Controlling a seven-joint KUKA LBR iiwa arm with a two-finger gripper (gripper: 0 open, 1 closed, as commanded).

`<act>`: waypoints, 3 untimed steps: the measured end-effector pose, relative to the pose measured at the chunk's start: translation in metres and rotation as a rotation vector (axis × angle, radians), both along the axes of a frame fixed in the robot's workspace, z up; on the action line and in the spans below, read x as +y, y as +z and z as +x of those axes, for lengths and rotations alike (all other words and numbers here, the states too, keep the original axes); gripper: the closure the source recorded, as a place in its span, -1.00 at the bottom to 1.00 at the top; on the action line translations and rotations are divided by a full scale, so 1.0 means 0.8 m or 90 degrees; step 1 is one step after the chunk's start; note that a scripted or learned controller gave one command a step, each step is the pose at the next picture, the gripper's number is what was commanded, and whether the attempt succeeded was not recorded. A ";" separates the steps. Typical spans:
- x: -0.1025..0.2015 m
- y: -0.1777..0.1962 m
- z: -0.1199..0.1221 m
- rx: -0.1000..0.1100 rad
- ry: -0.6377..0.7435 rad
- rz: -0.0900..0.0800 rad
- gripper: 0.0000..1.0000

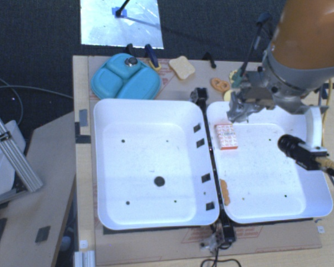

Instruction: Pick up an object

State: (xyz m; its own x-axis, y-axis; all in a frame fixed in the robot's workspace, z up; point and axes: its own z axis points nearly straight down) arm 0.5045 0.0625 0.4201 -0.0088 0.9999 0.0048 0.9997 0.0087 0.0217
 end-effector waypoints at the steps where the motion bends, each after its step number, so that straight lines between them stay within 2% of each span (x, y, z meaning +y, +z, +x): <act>1: 0.073 0.017 0.038 0.009 0.000 -0.002 1.00; 2: 0.069 0.030 0.037 0.009 0.002 -0.002 1.00; 3: 0.130 -0.096 0.024 0.019 0.000 -0.004 1.00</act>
